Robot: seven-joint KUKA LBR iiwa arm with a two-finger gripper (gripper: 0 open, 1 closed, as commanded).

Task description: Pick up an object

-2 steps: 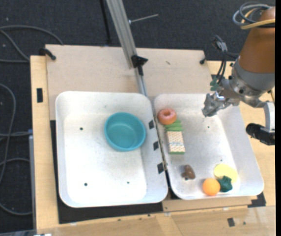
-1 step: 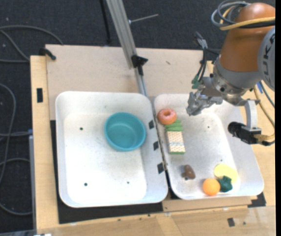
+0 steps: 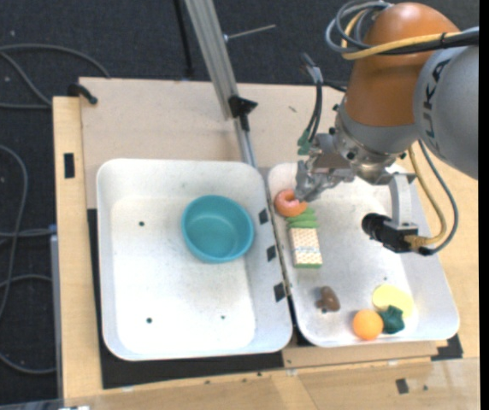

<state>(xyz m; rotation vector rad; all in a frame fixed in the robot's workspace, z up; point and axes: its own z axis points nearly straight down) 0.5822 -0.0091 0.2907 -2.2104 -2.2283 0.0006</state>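
My gripper (image 3: 307, 186) hangs over the upper left corner of the right bin (image 3: 424, 272), its tips just above and right of a pink-orange ring-shaped toy (image 3: 289, 203). Just below that toy lies a green and tan block (image 3: 306, 242) near the bin's left wall. A small brown object (image 3: 327, 298) rests lower down. In the bin's lower right corner lie an orange ball (image 3: 366, 325), a yellow object (image 3: 391, 297) and a dark green piece (image 3: 392, 319). The ring toy sits at the fingertips, but I cannot make out whether it is gripped.
The left bin (image 3: 142, 314) holds a teal bowl (image 3: 218, 228) near its upper middle. A slanted metal post (image 3: 219, 67) rises behind the bins' divide. A black fixture (image 3: 385, 229) juts into the right bin from the arm side. Cables lie on the dark floor to the left.
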